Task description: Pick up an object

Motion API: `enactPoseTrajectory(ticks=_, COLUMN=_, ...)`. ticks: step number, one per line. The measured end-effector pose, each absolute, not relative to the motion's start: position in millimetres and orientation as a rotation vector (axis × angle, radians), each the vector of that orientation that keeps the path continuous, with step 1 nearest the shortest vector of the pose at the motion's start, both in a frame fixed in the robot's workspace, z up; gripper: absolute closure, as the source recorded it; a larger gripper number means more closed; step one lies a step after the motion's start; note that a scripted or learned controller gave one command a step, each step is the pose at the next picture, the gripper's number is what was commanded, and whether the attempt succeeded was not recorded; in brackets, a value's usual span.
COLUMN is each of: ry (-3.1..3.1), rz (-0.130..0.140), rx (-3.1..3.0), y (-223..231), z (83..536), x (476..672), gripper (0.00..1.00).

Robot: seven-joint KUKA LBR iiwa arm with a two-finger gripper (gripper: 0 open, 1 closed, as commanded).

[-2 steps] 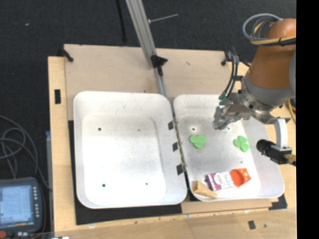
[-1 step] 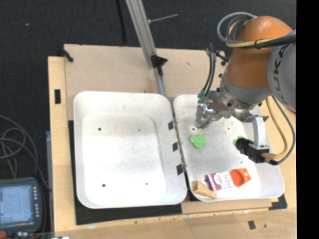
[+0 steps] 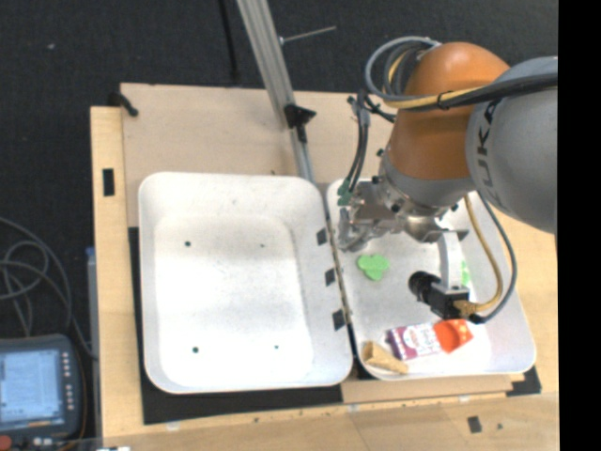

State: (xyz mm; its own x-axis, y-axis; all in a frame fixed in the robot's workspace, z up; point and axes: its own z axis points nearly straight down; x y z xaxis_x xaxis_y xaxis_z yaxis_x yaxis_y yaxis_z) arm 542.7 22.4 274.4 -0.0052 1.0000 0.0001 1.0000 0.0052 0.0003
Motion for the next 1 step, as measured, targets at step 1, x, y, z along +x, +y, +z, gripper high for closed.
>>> enactPoseTrajectory(ticks=1, ry=2.231, rz=-0.002, rx=2.215, y=81.3, z=260.6, x=541.0, gripper=1.0)
